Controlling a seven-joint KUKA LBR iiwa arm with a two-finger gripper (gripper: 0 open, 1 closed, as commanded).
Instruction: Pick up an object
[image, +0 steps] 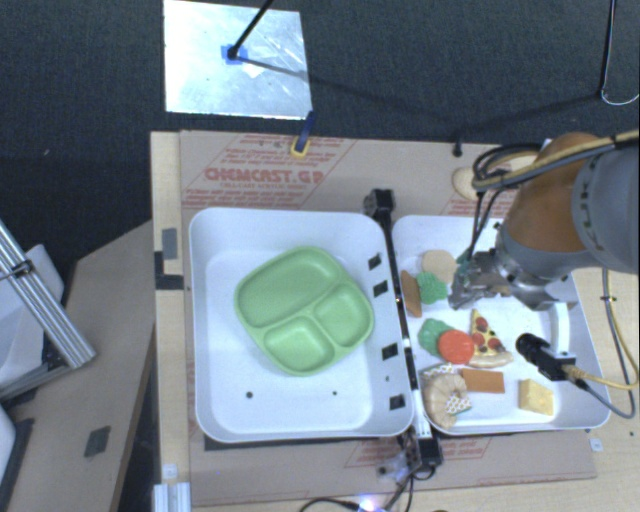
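Note:
The right bin (590, 395) holds several toy foods: a green broccoli piece (432, 288), a pale cookie (438, 264), an orange strip (410, 293), a red tomato (457, 346) on a green leaf (432, 333), a pizza slice (487, 337), an orange cracker (483, 381), a yellow cheese block (536, 397) and a waffle-like piece (446, 391). My gripper (466, 290) hangs low over the bin's middle, just right of the broccoli and above the pizza slice. I see nothing between its fingers.
The left bin (215, 400) carries a green divided plate (303, 309). A black divider (392, 300) with clips runs between the bins. The arm's grey body (560, 230) covers the right bin's far right part.

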